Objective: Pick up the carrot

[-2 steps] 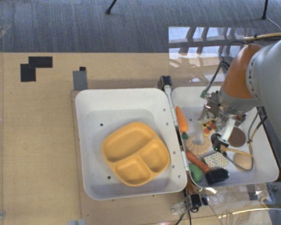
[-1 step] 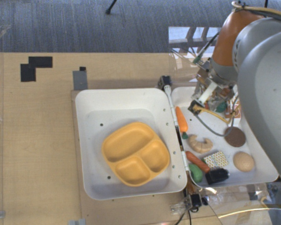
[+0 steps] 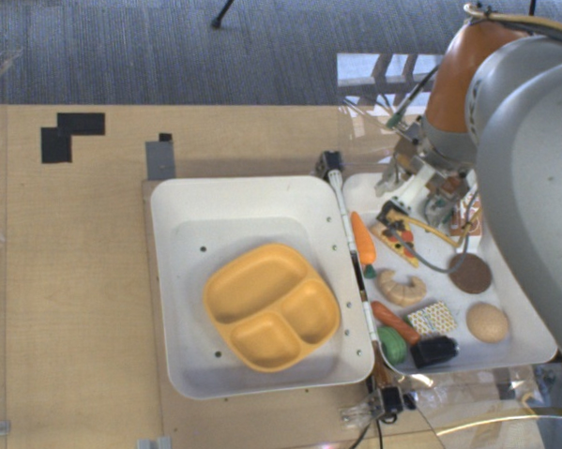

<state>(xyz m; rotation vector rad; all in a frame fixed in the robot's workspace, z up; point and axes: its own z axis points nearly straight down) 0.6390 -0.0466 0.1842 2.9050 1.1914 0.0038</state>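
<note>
Writing: none legible
Bench: pale wood (image 3: pixel 78 295) — grey carpet beyond
Carrot: slim orange carrot (image 3: pixel 362 239), right white bin (image 3: pixel 522 347)
Gripper (image 3: pixel 421 202): grip state — cannot tell

A flat, light brown wooden bench (image 3: pixel 69 305) holds two shallow white plastic bins, the left bin (image 3: pixel 175 271) and the right bin (image 3: pixel 522 333), side by side and touching. Black square marks (image 3: pixel 70 136) sit near its far left corner.
</note>
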